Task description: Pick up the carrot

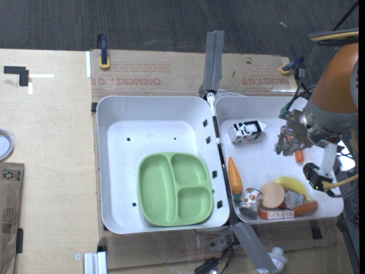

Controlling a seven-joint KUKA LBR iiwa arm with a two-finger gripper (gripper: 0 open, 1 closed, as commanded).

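The counter [45, 124] is light wood with a cardboard sheet [171, 73] laid across its far part, under the two bins. The arm [342, 90] enters from the right of the camera view, its orange band showing above the grey wrist.

The left bin [114, 124] holds a green divided plate [175, 189] with three compartments, set toward the near right corner. The right bin [268, 104] holds all the small items.

The pincer [290, 142] hangs over the right part of the right bin, close to its right wall. Whether it is open or closed cannot be told, as the dark assembly hides the tips. A small orange piece [299, 156] shows just below the pincer; its identity cannot be determined.

The carrot [234, 175] lies along the left wall of the right bin, beside the divider between the bins, long axis running near to far, narrow end pointing away from the camera. It lies well to the left of the pincer and nearer the camera, with bare bin floor between them. Nothing touches it on the pincer side.

A small black and white carton [247, 131] lies in the far part of the right bin, between the carrot and the pincer but farther back. Along the near wall sits a cluster: a printed can [251, 199], a round tan item [272, 195], a banana [293, 185] and a red sausage-shaped item [305, 209].
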